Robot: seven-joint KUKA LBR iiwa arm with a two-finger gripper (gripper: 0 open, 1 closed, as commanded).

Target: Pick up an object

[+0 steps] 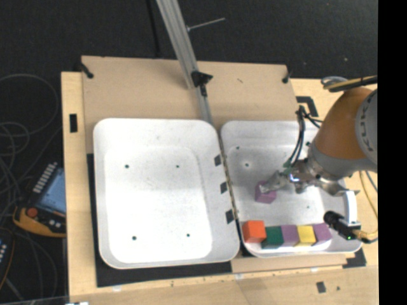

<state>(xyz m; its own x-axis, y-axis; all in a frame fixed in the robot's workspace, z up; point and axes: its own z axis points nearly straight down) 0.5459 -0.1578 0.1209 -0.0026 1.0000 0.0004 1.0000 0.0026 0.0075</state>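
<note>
A small purple block (265, 194) lies in the right bin (254, 142), near its middle, slightly tilted. My gripper (273, 186) reaches in from the right and its tip sits right at the block's upper right edge, touching or nearly touching it. The grey and orange arm (343, 138) covers the bin's right side. Along the bin's front wall runs a row of blocks: orange (255, 230), green (274, 236), purple (290, 234), yellow (306, 234) and another purple (321, 232).
The left bin (159, 189) lies beside the right one, with a row of black clips (224, 186) along the seam between them. A metal pole (184, 49) slants up from the back of the bench. Cables and a handheld pendant (44, 199) lie left of the bench.
</note>
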